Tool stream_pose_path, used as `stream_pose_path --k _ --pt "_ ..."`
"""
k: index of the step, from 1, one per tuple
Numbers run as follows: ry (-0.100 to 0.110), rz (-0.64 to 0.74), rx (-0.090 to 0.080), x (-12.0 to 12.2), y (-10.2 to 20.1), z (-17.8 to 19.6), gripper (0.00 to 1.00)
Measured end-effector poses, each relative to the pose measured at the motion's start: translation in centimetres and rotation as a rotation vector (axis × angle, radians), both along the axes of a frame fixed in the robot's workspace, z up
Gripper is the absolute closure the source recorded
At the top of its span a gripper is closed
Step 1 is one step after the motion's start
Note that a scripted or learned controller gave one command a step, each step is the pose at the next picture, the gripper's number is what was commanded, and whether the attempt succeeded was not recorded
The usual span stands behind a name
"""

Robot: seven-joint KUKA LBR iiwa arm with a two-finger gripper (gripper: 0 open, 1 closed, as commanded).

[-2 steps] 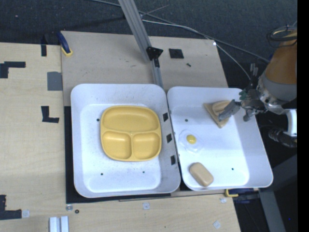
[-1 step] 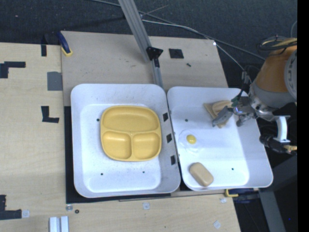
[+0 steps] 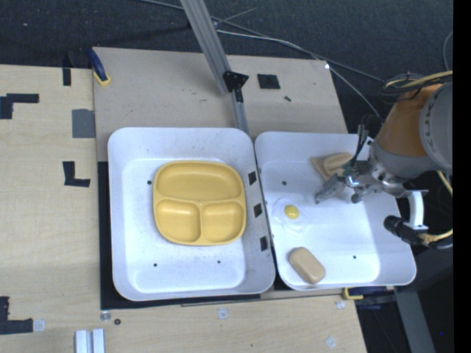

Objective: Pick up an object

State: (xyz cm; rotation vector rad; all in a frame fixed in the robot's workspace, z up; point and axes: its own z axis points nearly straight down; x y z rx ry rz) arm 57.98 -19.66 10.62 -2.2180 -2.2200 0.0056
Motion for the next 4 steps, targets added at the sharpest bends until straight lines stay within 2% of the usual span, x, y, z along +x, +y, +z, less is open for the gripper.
stream_pose_path --k 1,3,4 --pt "-0.002 0.001 -0.001 0.1 0.0 1.2 1.00" --pt "-0.007 0.001 -0.001 0.5 0.9 11.1 1.00" --pt "-0.003 0.003 0.000 0.5 6.2 10.1 1.00"
